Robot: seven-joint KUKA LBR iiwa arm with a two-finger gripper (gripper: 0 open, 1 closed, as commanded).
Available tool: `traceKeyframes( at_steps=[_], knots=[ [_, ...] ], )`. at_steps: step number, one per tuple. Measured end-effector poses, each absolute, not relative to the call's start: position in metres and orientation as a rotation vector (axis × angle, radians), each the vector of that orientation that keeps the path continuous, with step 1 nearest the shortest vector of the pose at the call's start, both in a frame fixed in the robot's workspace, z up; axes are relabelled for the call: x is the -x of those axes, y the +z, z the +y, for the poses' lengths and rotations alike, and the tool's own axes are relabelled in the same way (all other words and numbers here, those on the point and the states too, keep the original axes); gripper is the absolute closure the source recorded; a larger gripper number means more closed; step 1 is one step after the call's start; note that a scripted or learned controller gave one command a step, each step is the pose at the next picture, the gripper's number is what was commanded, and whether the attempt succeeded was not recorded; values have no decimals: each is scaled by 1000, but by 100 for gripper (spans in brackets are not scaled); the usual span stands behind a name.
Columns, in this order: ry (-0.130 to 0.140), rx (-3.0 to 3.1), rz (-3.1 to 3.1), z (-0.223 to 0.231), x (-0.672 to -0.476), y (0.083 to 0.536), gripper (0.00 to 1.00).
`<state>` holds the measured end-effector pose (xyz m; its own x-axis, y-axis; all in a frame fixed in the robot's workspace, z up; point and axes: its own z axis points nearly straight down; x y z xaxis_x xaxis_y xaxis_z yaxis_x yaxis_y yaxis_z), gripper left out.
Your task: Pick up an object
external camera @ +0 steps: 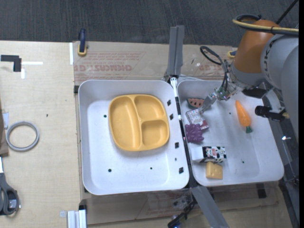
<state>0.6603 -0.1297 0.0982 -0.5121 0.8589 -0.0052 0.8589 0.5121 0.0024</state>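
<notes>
Arm (270, 51): grey with an orange band, reaching in from the right over the right bin's far right corner.
Tool (205, 104): low over the far left part of the right bin, tips by the card; spread or pressed together, cannot tell.
Right bin (266, 167): white and shallow, holding six small things.
Melon slice (194, 101): near the far left wall, just left of the tool.
Card (196, 117): flat, just under the tool tips, touching the grapes.
Grapes (194, 133): purple, by the left wall, just nearer than the card.
Cow box (214, 152): black and white, nearer than the grapes.
Cheese (213, 170): yellow block just beside the cow box, near the front wall.
Carrot (243, 115): orange, lying apart on the right side.
Left bin (95, 170): holds a yellow divided plate (139, 122).
Bench (38, 175): a grey ring (21, 136) lies left of the bins.
</notes>
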Motion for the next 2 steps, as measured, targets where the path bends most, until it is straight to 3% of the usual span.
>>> traceKeyframes(
  at_steps=[1,2],
  knots=[
    [-1,-1749,2606,-186,-628,170,0],
    [-1,-1578,2715,-222,-627,92,0]
  ],
)
